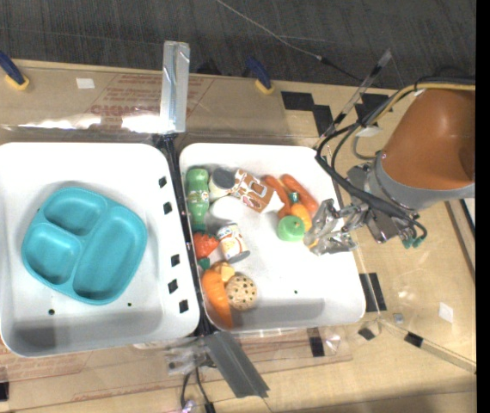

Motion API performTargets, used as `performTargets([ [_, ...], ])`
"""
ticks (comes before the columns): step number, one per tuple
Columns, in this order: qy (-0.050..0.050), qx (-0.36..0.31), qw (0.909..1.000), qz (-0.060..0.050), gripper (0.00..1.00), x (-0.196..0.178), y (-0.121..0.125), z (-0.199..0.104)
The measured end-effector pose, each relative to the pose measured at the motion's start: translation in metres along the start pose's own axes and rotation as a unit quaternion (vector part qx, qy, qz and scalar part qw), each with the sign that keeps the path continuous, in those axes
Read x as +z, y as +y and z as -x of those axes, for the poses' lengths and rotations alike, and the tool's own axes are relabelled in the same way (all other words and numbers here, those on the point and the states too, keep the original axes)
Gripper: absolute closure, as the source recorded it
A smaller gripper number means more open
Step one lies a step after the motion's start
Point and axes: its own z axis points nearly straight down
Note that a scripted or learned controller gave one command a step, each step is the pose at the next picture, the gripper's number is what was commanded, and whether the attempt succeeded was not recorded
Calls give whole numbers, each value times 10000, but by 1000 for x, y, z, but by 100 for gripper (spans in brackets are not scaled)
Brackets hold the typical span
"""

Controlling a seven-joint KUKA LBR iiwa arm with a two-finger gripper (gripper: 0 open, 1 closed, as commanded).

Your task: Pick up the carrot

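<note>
We take the right-hand shallow white bin as our landmark. To its left, touching it along the shared black divider, sits the left shallow white bin, and in it lies a teal plastic plate with three compartments.

Inside the right bin, along its left wall, we see a green toy vegetable near the far corner, and a rounded orange toy near the front corner with a tan speckled cookie-like ball touching it. A small labelled can lies between these. Toward the bin's far side rests a brown-and-white patterned packet. Just right of that packet lies the orange toy carrot, slanted, close to the bin's far wall, with a small green apple-like toy just in front of it.

At the bin's right wall hangs the metallic two-finger gripper, apart from the carrot; we cannot tell how wide it stands. The grey arm with its orange band reaches in from the right of the bin.
</note>
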Motion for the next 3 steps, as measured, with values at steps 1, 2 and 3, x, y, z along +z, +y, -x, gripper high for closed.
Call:
performTargets([
  [1,15,-1454,9894,31,100,-52,-21,94],
  [2,5,-3851,9229,24,100,-165,-16,60],
  [3,7,-5377,8431,69,100,-121,-39,139],
])
